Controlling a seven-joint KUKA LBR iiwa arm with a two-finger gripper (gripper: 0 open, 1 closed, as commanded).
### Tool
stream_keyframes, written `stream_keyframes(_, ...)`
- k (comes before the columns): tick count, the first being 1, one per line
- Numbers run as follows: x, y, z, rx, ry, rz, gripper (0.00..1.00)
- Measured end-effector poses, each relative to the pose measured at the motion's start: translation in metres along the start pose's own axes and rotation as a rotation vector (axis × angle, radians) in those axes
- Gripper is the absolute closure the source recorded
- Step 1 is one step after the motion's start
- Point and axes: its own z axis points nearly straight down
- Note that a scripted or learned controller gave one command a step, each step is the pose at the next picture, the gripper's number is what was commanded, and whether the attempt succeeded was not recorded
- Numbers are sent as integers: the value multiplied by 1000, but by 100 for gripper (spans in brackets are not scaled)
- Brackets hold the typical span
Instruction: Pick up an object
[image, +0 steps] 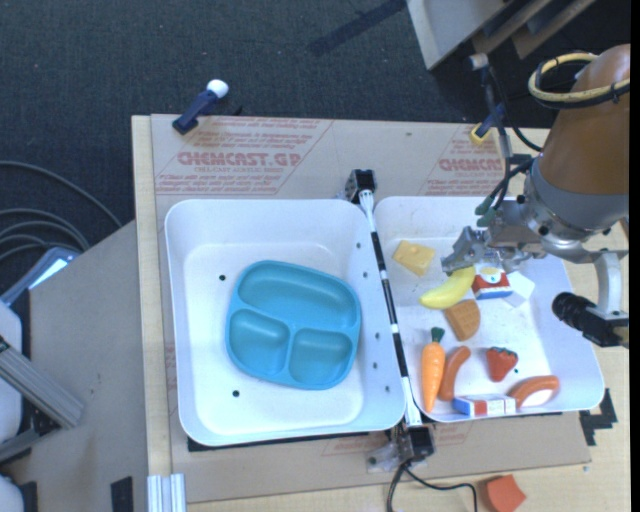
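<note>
In the right-hand bin (570, 345), near its upper middle, the gripper (470, 252) hangs low over a heap of toy food, just above the banana (448, 291). I cannot tell how the gripper is set: it is a blur of grey metal from here. The arm (585, 130) comes in from the right, its broad orange band above the wrist.

The banana lies tilted, yellow, with a yellow cheese wedge (414, 257) just beside it toward the divider. Touching the banana's lower end is a brown bread-like piece (463, 319). A small red, white and blue carton (492, 285) sits by the gripper; its print is too small to read. Lower down stand a carrot (432, 368) with a green top and a sausage (454, 369) just beside it, then a strawberry (502, 362) apart to the right. Along the bottom wall lie a second little carton (484, 406) and a reddish sausage piece (534, 391), near each other.

The left bin (190, 300) holds a blue divided plate (292, 323) with three compartments, sitting near its middle.

The surface (240, 160) behind the bins is brown board printed in red; I read "CHEMCAST" followed by "G P", repeated at the right where the arm cuts it off. A blue-and-white clamp handle (200, 105) pokes off the board's far left corner. An orange block (503, 492) lies at the near edge.
</note>
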Motion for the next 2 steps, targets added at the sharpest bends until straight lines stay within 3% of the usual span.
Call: stream_keyframes(2, -4, 1, 2, -4, -2, 0, 100)
